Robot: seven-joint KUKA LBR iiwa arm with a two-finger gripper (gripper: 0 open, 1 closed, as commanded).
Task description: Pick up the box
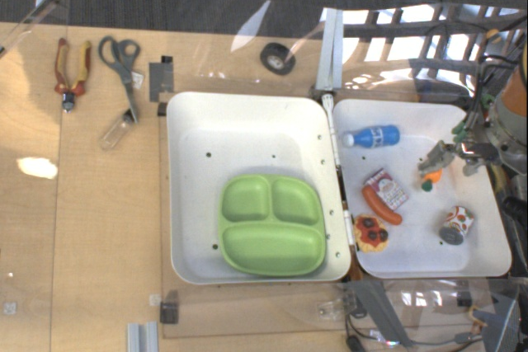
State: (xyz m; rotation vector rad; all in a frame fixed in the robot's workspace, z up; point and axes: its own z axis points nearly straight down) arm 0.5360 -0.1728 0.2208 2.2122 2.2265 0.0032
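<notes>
1. Box [387,188] comes first: a small red-and-white carton lying flat in the right bin [487,264], left of that bin's middle, touching the hot dog [382,204] just below it.
2. Nearer the bottom edge sit the pizza slice [372,233] and a small can [454,226] (tipped on its side).
3. Gripper [446,153] hangs at the right of the frame, its fingers apart with nothing between them, just above a carrot [431,176].
4. I judge this the approach step: the box is untouched and lies well to the lower left of the fingers.
5. Next move calls for shifting leftward over the box, then descending.
6. Farthest up lies the blue bottle [372,137].
</notes>
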